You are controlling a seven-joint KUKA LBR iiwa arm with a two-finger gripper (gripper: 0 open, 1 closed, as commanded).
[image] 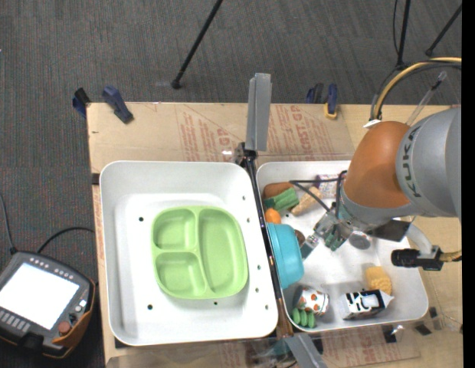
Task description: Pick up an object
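- Reaching from the right, the arm (406,171) sets its gripper (323,236) low in the right bin (410,301).
- Jaw state: cannot tell.
- Blue bowl (285,253) lies just beside the gripper, against the bin's left wall.
- Green plate (199,251) sits in the left bin (122,190).

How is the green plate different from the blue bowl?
The green divided plate lies flat in the left bin; the blue bowl is tipped on its side in the right bin. The plate has three sections; the bowl shows none. The plate lies alone; the bowl is crowded by toys. Both look like plastic.
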